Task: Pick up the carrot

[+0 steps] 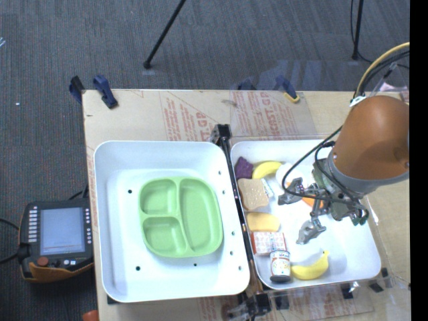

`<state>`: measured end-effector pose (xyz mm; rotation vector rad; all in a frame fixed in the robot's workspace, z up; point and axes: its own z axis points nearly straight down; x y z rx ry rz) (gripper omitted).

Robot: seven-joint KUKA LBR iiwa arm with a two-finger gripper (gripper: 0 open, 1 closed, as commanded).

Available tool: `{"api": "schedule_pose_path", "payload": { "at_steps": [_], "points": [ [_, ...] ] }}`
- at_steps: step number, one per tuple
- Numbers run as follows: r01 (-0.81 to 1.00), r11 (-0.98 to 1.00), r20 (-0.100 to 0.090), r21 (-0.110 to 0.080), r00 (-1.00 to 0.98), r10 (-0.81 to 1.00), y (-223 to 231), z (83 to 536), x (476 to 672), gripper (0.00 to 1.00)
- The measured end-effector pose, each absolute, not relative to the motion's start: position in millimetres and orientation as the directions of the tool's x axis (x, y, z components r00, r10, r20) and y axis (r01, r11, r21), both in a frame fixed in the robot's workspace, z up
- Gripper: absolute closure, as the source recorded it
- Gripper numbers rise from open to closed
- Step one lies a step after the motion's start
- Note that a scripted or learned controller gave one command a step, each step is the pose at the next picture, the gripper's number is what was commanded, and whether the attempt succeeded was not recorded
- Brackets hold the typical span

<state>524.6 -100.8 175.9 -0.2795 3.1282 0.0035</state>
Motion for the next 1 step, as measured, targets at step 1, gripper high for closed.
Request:
{"api": "schedule_pose_path", "payload": {
  "at_steps": [1],
  "points": [
    [0.028,1.0,0.005,0.003,-1.0,0.028,-153.9,84.7,559.1,0.0]
  ]
}}
